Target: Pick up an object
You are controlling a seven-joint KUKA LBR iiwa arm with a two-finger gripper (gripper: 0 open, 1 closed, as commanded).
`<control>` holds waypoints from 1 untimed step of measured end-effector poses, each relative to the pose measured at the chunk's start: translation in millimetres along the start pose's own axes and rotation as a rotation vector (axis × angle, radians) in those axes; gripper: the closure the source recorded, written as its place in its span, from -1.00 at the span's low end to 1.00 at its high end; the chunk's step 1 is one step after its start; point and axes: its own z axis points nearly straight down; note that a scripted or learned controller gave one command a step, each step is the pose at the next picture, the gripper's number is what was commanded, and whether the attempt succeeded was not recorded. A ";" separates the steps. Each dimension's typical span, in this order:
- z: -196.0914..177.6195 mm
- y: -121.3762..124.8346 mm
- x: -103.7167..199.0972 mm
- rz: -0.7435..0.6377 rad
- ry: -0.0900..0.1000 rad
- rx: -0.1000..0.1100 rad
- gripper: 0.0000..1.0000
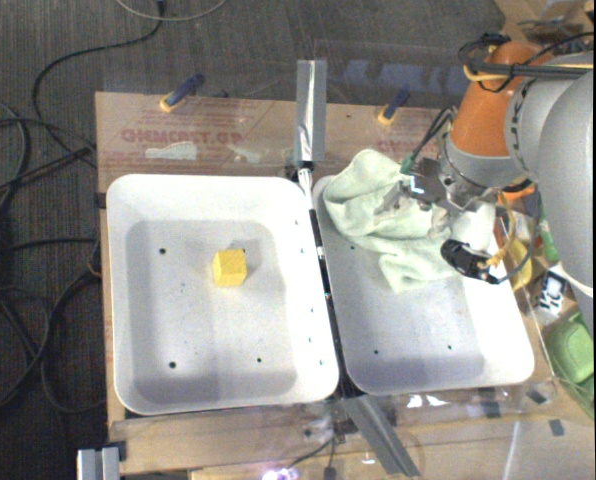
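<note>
A small yellow block (230, 267) lies in the left white bin (148, 298), a little above its middle. A crumpled pale green cloth (378, 223) is bunched in the far left part of the right white bin (448, 348). My gripper (414, 194) hangs low over the cloth's right side, at or just above the fabric, below the orange band of the arm (488, 118). The arm and wrist cover the bin's far right corner.
A metal post (310, 118) stands at the back between the two bins. Two clamps (183, 90) hold the board behind them. Cables (38, 138) trail on the floor at the left. A green object (570, 353) and clutter sit beside the right bin.
</note>
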 end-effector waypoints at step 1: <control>64.2 -24.3 -5.1 -0.188 0.000 -0.019 -1.00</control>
